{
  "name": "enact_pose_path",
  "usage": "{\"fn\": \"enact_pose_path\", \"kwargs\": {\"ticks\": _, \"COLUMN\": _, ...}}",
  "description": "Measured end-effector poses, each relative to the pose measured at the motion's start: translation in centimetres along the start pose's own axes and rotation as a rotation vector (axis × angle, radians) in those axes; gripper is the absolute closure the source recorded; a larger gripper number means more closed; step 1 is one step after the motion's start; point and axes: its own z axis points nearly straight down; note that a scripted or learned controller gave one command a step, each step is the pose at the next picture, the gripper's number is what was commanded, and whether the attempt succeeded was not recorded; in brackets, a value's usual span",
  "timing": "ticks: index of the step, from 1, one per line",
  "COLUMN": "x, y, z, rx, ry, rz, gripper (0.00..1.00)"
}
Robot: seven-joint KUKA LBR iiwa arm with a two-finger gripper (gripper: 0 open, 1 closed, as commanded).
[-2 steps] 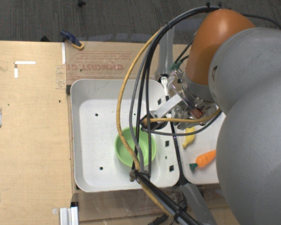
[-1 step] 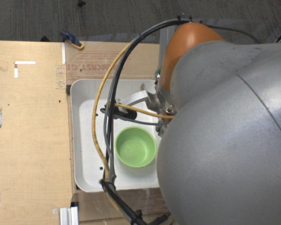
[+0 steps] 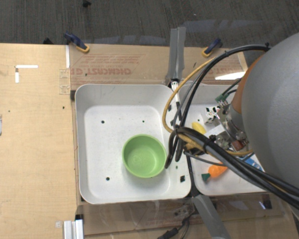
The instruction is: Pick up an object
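A green bowl [image 3: 144,156] sits upright in the left white bin [image 3: 89,133], toward that bin's near right part, its rim close to the wall shared with the neighbouring bin. The bowl's inside is bare and it touches nothing but the bin floor. The grey arm [image 3: 279,113] looms in from the right and covers most of the right white bin [image 3: 202,101], with a bundle of black and yellow cables [image 3: 189,91] looping from it across the divide between the bins. The claw [image 3: 228,133] hangs low over the right bin, largely hidden by the arm's own bulk and the cables, so I cannot tell how it stands or whether it has anything. Around it in the right bin lie small objects: a yellow piece [image 3: 198,129] just beside the cables, an orange carrot-like toy with a green tip [image 3: 215,172] near the bin's front edge, a small white item with dark marks [image 3: 211,114] further back, and a blue-edged thing [image 3: 251,159] partly under the arm. Both bins rest on the wooden counter [image 3: 30,143], with brown cardboard [image 3: 119,68] behind them held by two clamps [image 3: 77,43].
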Motion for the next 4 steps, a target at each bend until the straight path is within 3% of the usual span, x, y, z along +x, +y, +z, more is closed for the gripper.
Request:
{"fn": "enact_pose_path", "kwargs": {"ticks": 1, "x": 5.1, "y": -6.9, "z": 1.4, "rx": -0.001, "ry": 0.002, "rz": -0.081, "gripper": 1.00}}
{"fn": "enact_pose_path", "kwargs": {"ticks": 2, "x": 9.2, "y": -11.0, "z": -1.1, "rx": -0.003, "ry": 0.001, "rz": -0.349, "gripper": 1.00}}
{"fn": "enact_pose_path", "kwargs": {"ticks": 3, "x": 10.6, "y": -18.1, "z": -4.4, "rx": -0.002, "ry": 0.004, "rz": -0.158, "gripper": 1.00}}
{"fn": "enact_pose_path", "kwargs": {"ticks": 4, "x": 6.7, "y": -12.4, "z": -4.0, "rx": -0.001, "ry": 0.003, "rz": 0.063, "gripper": 1.00}}
